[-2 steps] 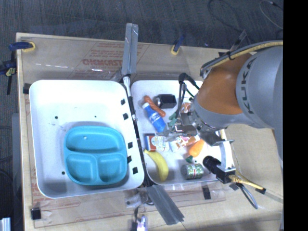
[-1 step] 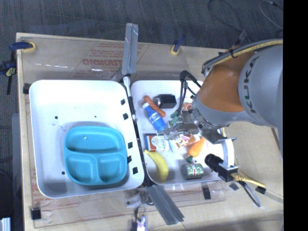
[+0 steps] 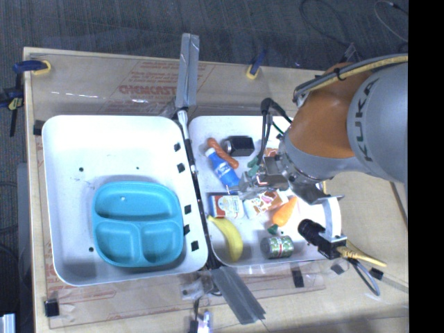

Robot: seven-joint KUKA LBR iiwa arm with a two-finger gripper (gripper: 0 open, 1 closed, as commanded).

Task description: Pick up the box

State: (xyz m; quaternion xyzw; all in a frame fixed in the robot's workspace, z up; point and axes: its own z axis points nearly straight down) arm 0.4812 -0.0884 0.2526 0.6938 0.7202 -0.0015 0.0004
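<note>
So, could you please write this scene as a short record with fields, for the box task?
left bin: holds a blue divided tray
right bin: holds small box, banana, blue bottle, green can, black object, orange item
gripper: over right bin, just right of the box
finger state: cannot tell
box: lying on bin floor, left of the arm

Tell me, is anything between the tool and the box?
Nothing visible. The tool hangs directly beside the box in the right bin. The blue bottle and banana flank the box closely.
</note>
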